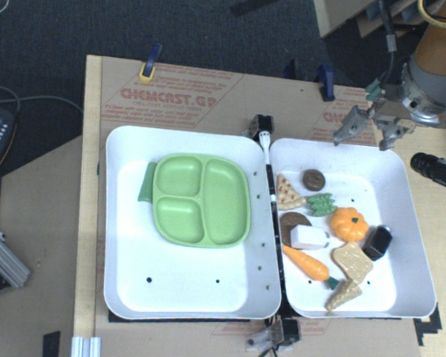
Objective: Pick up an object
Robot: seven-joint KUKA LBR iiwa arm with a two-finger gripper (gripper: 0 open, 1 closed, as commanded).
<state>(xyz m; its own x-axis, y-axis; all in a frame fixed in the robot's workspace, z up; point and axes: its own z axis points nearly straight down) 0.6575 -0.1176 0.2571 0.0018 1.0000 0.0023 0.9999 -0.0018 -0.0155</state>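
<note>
On the worktop (87,200) the left bin (120,274) carries a green divided plate (202,200), set toward that bin's back and right, with a darker green piece (146,182) showing from under the plate's left edge.

The right bin (408,207) holds the toy food, crowded into its left and middle. Against its left wall lies a pizza slice (287,192), and behind it, nearer the back edge, a brown cookie (313,179). A green leafy piece (320,203) sits just right of the pizza slice. Below that, a dark brown round piece (292,219) touches a white block (310,237). A carrot (306,263) lies slanting toward the front edge. An orange pumpkin (348,224) sits near the bin's centre, with a black block (376,242) just beside it on the right. A tan cracker (353,262) rests below them, and a wedge-shaped piece (343,295) lies near the front edge.

The claw (371,133) hangs above the back edge of the right bin, its two fingers spread apart with nothing between them, well apart from the food.
</note>
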